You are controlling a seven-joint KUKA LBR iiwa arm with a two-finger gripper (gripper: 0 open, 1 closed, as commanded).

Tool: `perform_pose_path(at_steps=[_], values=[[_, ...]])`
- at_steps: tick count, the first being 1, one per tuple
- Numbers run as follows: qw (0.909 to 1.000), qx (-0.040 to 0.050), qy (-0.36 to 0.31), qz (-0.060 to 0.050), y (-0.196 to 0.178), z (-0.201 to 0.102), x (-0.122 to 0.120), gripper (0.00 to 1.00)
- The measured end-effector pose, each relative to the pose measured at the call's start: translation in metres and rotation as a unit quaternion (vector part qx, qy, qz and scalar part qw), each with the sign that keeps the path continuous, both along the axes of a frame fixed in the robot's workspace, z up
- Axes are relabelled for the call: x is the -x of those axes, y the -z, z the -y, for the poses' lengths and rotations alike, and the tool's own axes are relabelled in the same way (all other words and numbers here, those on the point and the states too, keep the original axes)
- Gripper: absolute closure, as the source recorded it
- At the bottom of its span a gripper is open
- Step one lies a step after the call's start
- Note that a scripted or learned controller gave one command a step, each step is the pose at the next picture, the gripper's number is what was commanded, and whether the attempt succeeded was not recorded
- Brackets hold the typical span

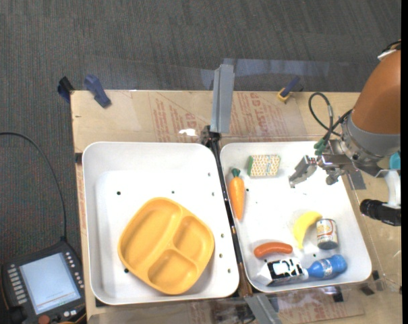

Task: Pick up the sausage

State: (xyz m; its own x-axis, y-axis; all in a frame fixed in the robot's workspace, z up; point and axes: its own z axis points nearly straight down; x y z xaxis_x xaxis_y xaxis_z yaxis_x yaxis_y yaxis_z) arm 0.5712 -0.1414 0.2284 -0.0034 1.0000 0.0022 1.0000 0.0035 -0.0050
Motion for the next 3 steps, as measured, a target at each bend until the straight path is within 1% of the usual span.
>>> perform_pose_path(at_steps=[1, 2, 3], values=[[0.9939, -0.0009, -0.110, 0.000, 0.142, -0.020, 0.062, 0.00], [0.9885, -0.0010, -0.151, 0.000, 0.142, -0.046, 0.097, 0.00], [0.9889, -0.0020, -0.149, -0.001, 0.134, -0.046, 0.097, 1.00]])
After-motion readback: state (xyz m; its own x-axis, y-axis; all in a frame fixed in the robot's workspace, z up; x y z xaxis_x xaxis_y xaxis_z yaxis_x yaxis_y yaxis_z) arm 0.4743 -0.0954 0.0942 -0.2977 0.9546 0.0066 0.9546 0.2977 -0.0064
